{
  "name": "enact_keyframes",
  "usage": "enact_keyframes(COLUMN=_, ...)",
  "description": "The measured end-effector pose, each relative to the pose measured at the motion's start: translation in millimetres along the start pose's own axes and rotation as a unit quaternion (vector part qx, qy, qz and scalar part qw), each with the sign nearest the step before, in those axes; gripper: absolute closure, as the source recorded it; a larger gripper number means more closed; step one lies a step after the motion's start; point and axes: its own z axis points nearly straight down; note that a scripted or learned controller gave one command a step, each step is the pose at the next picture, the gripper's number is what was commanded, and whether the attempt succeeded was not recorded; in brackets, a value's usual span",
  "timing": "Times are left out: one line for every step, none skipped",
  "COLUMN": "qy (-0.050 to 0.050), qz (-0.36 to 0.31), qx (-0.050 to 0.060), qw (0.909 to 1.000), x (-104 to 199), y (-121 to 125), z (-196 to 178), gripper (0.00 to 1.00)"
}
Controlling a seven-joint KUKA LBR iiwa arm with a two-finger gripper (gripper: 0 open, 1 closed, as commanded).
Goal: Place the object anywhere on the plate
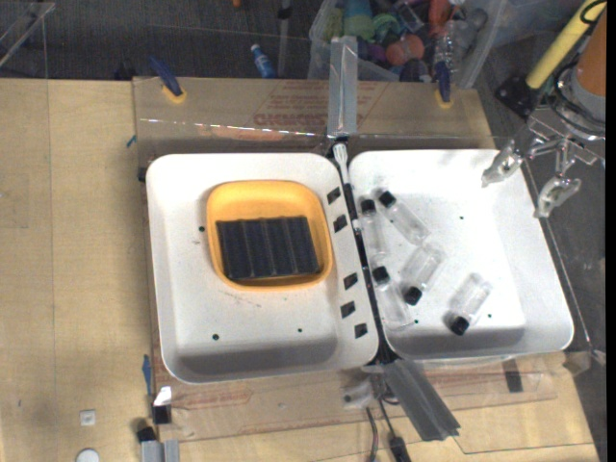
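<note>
Left bin (173, 258) holds orange plate (223, 200) with dark ribbed insert (267, 247) on it. Right bin (500, 229) holds several clear vials (416, 272) with black caps, scattered (none on plate). Gripper (528, 180) hangs over right bin's far right corner, fingers spread, nothing between them.

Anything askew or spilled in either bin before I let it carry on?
Nothing spilled or broken. The clear vials lie on their sides at mixed angles in the right bin. The orange plate sits flat in the left bin, with a dark ribbed slab on it.
</note>
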Motion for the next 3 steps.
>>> enact_keyframes(qy=0.000, qz=-0.144, qx=-0.001, qw=0.9896, x=-0.1, y=0.1, z=-12.1, gripper=0.00)
enact_keyframes(qy=0.000, qz=-0.220, qx=-0.001, qw=0.9755, x=-1.2, y=0.7, z=-15.4, gripper=0.00)
enact_keyframes(qy=0.000, qz=-0.423, qx=-0.004, qw=0.9059, x=0.5, y=1.1, z=15.0, gripper=0.00)
